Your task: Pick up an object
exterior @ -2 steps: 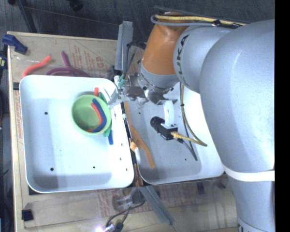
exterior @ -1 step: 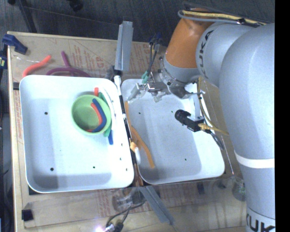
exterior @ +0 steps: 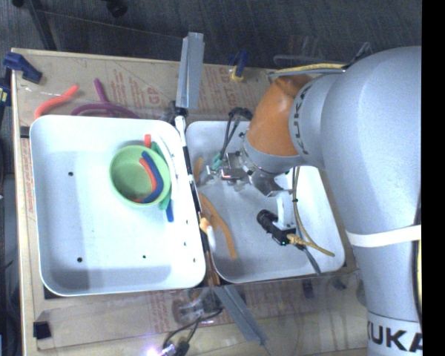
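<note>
The likeliest object to take is the tan strip lying in the right bin, just right of centre in the frame's lower half and close to that bin's left wall. A second orange strip sits against the same wall higher up. The tool hangs low in the bin's upper left part, just beside that second strip and apart from the tan one. Nothing can be seen pinched in it, and I cannot tell whether it is spread or pressed together, since glare and the wrist above blur it.

By my reading the step in hand is the reach for a grasp, with nothing lifted yet. The next move calls for settling over one strip, across its narrow width and clear of the wall, then closing and rising.

The grey arm covers much of the right bin's right side, so anything there is hidden. In the left bin a green bowl holds red and blue pieces, too small to name. The counter is cut off at the frame's edges.
</note>
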